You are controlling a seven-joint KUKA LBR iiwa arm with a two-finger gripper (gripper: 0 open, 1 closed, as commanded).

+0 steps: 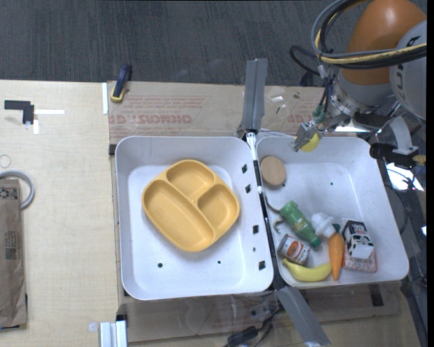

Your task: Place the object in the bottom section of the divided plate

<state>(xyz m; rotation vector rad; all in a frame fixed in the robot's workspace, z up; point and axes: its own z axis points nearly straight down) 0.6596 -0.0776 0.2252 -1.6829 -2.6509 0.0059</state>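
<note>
Two bins (129,223), one plate (191,203), six objects (274,171).

- A robotics lab bench: light wooden benchtop (61,203), flattened cardboard sheet (183,112) at the far side.
- Two white bins (129,223) side by side, robot arm (380,47) trailing cables (339,20) at far right.

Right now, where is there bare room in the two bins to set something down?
Left bin: bare floor rings the plate, widest along the near edge. Right bin: free middle, between the cookie and milk carton. Its near end is crowded: bottle, can, carrot, banana.
</note>
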